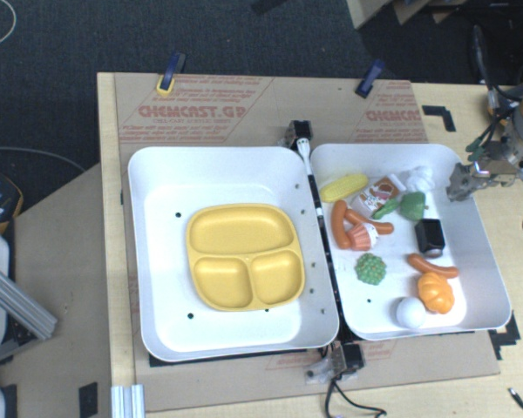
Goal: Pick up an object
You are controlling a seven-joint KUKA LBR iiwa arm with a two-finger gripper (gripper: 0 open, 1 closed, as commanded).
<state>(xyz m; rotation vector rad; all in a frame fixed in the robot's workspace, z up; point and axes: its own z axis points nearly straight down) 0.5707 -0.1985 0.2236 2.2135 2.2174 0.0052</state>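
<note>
Two white bins (148,233) on bench (113,146)

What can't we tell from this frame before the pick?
- Gripper, camera view: small and blurred at the right bin's far edge; its open or shut state is unreadable.
- Arm: cut off by the right edge.
- Red-and-white packet: partly covered by the green toy; print too small.

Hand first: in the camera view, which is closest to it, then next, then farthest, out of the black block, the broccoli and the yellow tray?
From the hand at the right bin's far right edge:
1. Black block, right bin, just below-left of the hand.
2. Broccoli, middle of the right bin.
3. Yellow tray, in the left bin.
</note>
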